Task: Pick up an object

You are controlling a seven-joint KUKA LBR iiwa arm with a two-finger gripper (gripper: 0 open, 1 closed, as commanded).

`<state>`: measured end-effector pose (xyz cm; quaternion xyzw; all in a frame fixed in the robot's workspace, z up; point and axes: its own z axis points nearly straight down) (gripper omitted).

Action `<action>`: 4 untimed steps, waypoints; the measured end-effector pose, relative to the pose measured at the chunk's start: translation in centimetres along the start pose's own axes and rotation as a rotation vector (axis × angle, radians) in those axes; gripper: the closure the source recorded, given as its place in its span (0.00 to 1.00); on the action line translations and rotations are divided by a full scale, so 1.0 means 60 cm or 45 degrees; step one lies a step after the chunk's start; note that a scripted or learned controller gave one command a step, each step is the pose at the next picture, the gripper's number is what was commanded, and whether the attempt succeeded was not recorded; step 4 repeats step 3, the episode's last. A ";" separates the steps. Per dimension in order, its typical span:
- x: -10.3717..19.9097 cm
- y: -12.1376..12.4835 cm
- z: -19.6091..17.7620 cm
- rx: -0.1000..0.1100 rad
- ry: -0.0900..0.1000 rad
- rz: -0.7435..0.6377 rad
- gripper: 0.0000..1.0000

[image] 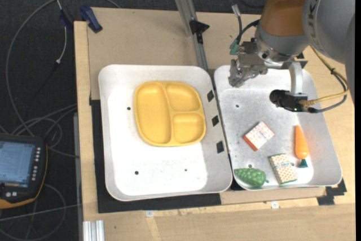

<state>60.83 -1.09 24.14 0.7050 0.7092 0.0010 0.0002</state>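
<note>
Gripper (pixel 241 73) is seen hovering at the right bin's (pixel 321 138) far-left corner, jaw state undeterminable, with the small box (pixel 259 135) lying well nearward, diagonal.

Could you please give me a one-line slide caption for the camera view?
Gripper over right bin's far corner; carrot, two boxes and green toy lie nearer.
</note>
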 end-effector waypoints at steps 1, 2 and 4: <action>0.086 0.027 -0.013 -0.002 0.002 -0.002 1.00; 0.174 0.057 0.014 0.000 0.001 -0.001 1.00; 0.167 0.057 0.012 0.000 -0.002 0.006 0.00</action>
